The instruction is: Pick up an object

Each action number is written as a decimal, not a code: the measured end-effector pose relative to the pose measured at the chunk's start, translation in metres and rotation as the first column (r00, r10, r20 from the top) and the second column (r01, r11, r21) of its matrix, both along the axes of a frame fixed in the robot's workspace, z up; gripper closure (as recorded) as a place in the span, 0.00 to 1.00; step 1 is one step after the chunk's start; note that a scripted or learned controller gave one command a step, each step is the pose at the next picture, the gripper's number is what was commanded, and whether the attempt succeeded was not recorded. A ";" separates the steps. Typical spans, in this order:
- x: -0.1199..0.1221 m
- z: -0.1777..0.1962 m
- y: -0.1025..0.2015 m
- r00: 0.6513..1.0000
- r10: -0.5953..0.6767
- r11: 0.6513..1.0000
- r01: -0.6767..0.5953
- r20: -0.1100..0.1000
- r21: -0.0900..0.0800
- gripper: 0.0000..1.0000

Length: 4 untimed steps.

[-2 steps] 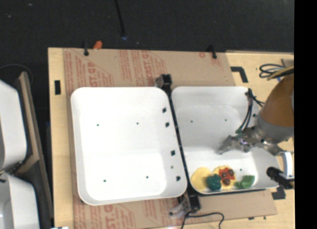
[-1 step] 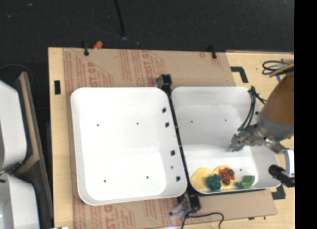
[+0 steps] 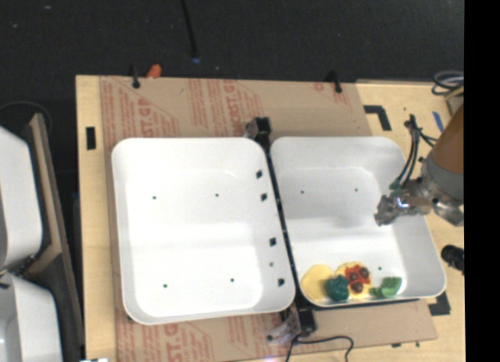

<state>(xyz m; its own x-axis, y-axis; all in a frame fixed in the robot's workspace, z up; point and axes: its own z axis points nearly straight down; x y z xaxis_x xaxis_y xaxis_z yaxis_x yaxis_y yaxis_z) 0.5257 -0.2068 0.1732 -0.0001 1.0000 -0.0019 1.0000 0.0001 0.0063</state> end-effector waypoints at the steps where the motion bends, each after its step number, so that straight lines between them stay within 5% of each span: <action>1: 0.007 0.045 -0.004 1.000 -0.001 1.000 0.001 -0.002 0.000 1.00; 2: 0.008 0.087 -0.005 1.000 0.000 1.000 0.000 -0.002 0.000 1.00; 4: 0.059 0.070 0.099 1.000 0.004 1.000 -0.004 -0.006 0.003 1.00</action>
<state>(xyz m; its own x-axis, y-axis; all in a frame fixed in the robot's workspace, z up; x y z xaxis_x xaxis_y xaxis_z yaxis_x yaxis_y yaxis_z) 0.5844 -0.1083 0.2437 -0.0040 1.0000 0.0008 1.0000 0.0040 -0.0001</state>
